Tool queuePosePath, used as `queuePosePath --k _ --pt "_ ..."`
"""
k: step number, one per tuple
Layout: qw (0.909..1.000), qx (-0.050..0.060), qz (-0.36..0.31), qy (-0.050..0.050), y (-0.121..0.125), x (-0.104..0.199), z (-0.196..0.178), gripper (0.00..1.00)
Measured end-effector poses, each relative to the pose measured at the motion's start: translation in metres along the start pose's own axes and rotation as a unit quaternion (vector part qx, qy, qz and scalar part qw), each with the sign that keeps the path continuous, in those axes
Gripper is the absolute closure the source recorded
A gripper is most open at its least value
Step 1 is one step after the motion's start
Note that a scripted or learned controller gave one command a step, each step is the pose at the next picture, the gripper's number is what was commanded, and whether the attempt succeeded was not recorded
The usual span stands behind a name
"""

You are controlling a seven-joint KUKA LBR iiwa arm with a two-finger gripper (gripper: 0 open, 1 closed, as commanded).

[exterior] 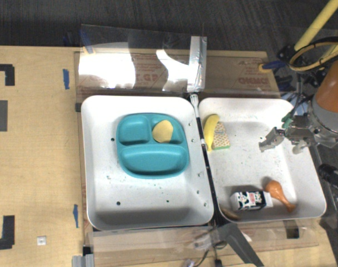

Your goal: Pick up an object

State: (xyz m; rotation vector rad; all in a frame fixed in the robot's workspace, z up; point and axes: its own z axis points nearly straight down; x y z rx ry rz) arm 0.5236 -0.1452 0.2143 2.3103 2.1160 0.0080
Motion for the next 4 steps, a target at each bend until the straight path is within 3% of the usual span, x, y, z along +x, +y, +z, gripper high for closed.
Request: queuePosePath --k 1,2,3,4 --pt "0.9998 0.002 0.02 0.001 -0.043 -0.004 0.126 0.0" --pt "0.9994 0.001 -0.034 0.001 0.015 0.016 0.127 0.0" --pt "0.9925 0.005 -0.122 0.001 -0.041 -0.052 0.073 0.0" --pt "0.9873 0.002 -0.159 0.001 -0.039 -0.052 0.127 0.0"
